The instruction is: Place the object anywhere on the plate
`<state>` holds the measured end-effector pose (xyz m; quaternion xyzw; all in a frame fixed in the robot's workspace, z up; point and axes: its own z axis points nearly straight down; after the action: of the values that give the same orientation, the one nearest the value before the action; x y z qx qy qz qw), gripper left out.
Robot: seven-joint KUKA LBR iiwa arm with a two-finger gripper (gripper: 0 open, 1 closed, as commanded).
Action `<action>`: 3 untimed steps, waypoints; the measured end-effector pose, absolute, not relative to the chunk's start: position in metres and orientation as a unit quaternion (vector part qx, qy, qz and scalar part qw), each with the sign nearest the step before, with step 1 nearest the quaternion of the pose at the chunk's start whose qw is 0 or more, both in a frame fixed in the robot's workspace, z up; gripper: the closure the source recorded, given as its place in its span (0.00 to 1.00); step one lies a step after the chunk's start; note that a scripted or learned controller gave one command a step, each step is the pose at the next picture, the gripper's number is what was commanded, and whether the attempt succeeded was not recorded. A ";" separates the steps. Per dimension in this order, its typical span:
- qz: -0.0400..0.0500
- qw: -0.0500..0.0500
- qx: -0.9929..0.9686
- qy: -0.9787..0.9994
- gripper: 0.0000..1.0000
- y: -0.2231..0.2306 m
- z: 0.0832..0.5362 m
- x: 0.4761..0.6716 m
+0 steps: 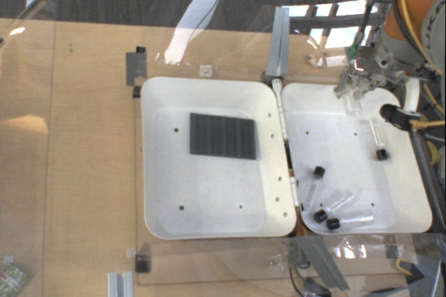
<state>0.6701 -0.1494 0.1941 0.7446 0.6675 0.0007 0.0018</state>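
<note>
Dark plate and clear capped tubes in two white bins

The plate (223, 136), a dark ribbed rectangle, lies flat in the left bin (160, 212), toward its back. Clear tubes with black caps lie in the right bin (411, 219): one (377, 142) near its right side, one (316, 180) left of centre, others (338, 212) clustered at the front.

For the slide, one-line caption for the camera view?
End effector above the right bin's far edge; capped clear tubes lie in it; dark ribbed plate waits in the left bin.
</note>
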 end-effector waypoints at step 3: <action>0.002 0.001 0.659 0.752 1.00 0.040 0.185 0.596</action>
<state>0.5962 0.0396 0.1850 0.6592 0.7520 0.0019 0.0012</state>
